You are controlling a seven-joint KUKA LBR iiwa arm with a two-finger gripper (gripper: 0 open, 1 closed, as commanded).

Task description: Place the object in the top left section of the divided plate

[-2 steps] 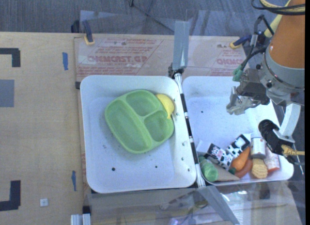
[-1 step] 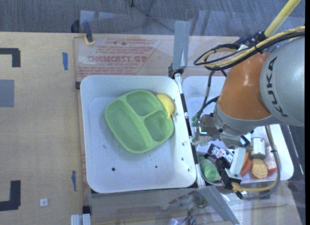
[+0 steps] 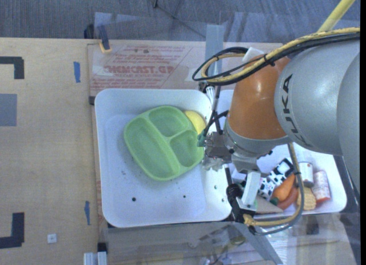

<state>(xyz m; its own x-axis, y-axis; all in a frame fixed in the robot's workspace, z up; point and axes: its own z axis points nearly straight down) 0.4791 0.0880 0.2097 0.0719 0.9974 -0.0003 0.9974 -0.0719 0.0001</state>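
a: where's the object?
b: a yellow thing (image 3: pixel 196 120) sits touching the green divided plate (image 3: pixel 163 141), just off its upper right rim.
a: and the gripper (image 3: pixel 213 156)?
b: beside the plate's right edge; can't tell its state. judge the drop over the plate's top left section, low and centred.

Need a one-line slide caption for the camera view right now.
KUKA arm over two white bins; green divided plate in the left bin, yellow object at its edge.

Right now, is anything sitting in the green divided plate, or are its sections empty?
Empty: all three sections of the green divided plate show bare green. The yellow object lies outside, against its upper right rim, in the left bin.
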